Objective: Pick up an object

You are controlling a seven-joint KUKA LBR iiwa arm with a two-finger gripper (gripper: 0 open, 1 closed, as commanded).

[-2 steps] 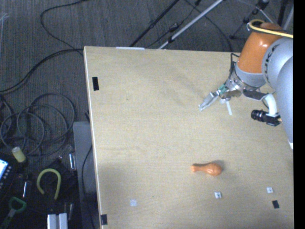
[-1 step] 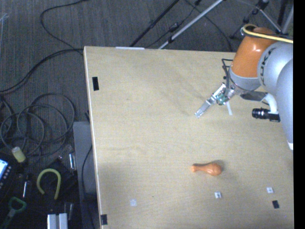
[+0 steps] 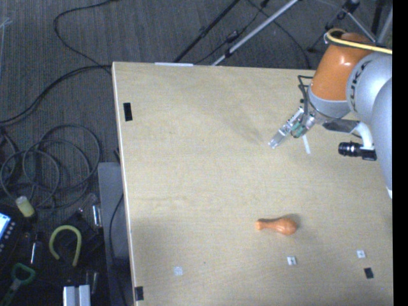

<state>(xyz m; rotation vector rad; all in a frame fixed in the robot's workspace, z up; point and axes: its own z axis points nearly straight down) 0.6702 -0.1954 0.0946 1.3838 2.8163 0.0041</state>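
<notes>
Fingers [image 3: 276,140] spread apart and pinching nothing: your gripper [image 3: 291,143] hangs over the bare bench top [image 3: 191,171] toward its right edge, about midway between the far and near edges, its two pale tips angled down and to the left. Above it you see the arm's orange band [image 3: 336,72] and the grey wrist [image 3: 376,101] reaching in from the right. Your target, an orange pear-shaped object [image 3: 278,225], lies on its side on the light wooden surface well apart from the gripper, nearer the front edge, narrow neck pointing left and rounded end pointing right. Nothing touches it. Two small white tags [image 3: 292,260] sit near the front edge just beyond the object, with a black mark [image 3: 368,273] close to the right front corner and a black rectangle [image 3: 128,111] by the left edge near the far corner. Loose black cables [image 3: 51,164] coil on the dark carpet left of the bench, and stand legs [image 3: 268,18] cross the floor behind it.
</notes>
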